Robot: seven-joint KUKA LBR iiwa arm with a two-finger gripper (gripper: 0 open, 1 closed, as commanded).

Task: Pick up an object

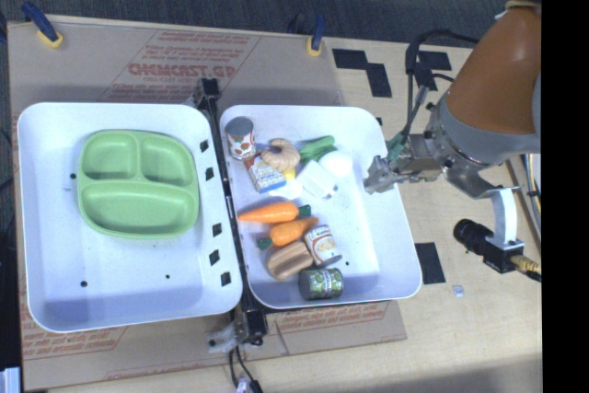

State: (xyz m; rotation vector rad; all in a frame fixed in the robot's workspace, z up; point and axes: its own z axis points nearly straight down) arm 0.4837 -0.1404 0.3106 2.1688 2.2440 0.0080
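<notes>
The right bin (382, 225) holds several toy foods: a red-labelled can (240, 141), a tan croissant-like piece (281, 156), a green vegetable (317, 145), a white cup (324, 176), a carrot (270, 213), a hot dog (289, 259), a small jar (321, 243) and a green can (322, 283). My gripper (377, 176) hangs over the right edge of this bin, to the right of the white cup. Nothing shows between its fingers.
The left bin (46, 271) carries a green divided plate (140, 183). Black clips (210, 93) run along the seam between the bins. Blue clamps (317, 34) hold the cardboard underlay at the back. The arm's orange band (502, 69) looms at the right.
</notes>
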